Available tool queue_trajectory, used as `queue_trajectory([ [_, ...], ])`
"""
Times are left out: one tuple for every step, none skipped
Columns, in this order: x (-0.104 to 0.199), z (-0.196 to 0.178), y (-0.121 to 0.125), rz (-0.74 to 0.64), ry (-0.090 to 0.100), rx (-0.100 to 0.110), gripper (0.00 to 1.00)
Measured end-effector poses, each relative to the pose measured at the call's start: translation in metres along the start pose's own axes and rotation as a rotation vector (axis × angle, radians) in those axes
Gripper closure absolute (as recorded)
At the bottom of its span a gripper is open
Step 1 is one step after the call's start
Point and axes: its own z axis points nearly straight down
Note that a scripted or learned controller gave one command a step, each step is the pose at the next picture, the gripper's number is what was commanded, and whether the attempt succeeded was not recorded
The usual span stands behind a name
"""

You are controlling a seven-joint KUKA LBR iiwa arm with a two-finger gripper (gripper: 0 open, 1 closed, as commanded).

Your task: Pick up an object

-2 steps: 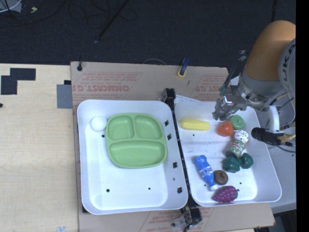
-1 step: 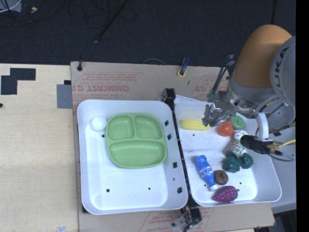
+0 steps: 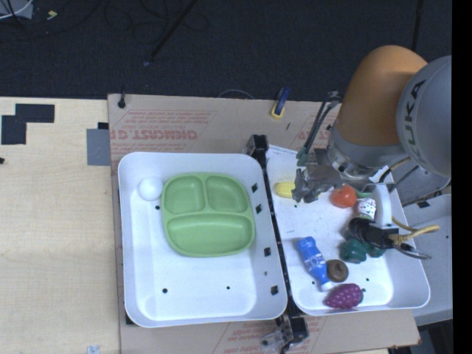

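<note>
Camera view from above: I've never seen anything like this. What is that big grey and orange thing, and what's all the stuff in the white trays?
You are looking down at a bench from a fixed overhead camera. The grey and orange thing is a robot arm reaching in from the right; its gripper hangs low over the right bin. I cannot tell whether it holds anything. Beside it lies a yellow toy. That bin also has an orange ball, a blue bottle, a brown round piece and purple grapes. The left bin holds a green divided plate and a white ball.
</note>
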Motion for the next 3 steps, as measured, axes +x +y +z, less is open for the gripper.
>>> queue_trajectory([
  [0.054,0.001,-0.028,-0.001,0.000,0.002,1.00],
  [0.099,0.024,-0.052,0.001,-0.002,0.003,1.00],
  [0.125,0.026,-0.064,0.002,-0.002,0.001,1.00],
])
